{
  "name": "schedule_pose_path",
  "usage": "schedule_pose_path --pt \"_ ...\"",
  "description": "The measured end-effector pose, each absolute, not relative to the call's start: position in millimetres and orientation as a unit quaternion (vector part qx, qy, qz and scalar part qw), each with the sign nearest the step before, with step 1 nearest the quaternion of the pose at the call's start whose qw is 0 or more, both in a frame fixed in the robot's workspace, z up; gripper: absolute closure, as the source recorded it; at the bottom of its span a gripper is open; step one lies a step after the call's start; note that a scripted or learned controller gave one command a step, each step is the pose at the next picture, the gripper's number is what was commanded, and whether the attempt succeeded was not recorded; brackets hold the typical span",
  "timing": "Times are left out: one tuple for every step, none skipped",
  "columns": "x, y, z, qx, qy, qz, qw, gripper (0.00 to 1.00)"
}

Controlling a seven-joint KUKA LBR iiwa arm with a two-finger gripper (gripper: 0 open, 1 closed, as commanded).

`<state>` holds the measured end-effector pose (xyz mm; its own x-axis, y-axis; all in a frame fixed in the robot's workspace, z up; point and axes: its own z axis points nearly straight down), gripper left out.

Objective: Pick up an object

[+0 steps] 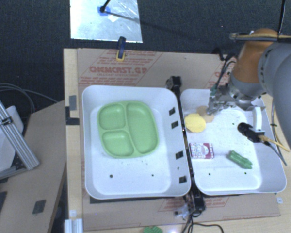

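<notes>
So the hand (212, 107) was down low in the right bin (271, 181), toward its far-left corner. Honestly couldn't tell from this angle if it was open or closed, and nothing was visibly gripped. The grey arm (277, 76) with its orange band (250, 57) came in from the right above it.

Counting outward, there were four loose things in that bin, one of each:
- a small tan piece (202, 111) just beside the hand on its left. It may have been touching, but it was too tight to call.
- a yellow lump (195, 123) right next to the tan piece, a bit nearer the camera and close to the bin's left wall
- a red-and-white packet (202, 150) lying flat, nearer still
- a green piece (240, 159) lying to the right of the packet, well apart from the hand

There were two bins total, side by side on the tabletop (136, 67). The left bin (94, 181) held one green plate (127, 129) with three compartments, sitting flat around the middle.
</notes>
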<state>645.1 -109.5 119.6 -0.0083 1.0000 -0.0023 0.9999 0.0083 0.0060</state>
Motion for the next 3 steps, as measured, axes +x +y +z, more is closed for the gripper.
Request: schedule_pose_path --pt "644.9 -110 119 0.704 0.711 0.0007 0.003 0.00" --pt "644.1 -124 83 0.707 0.707 -0.0001 0.001 0.00" --pt "645.3 -123 96 0.705 0.709 0.0009 0.002 1.00"
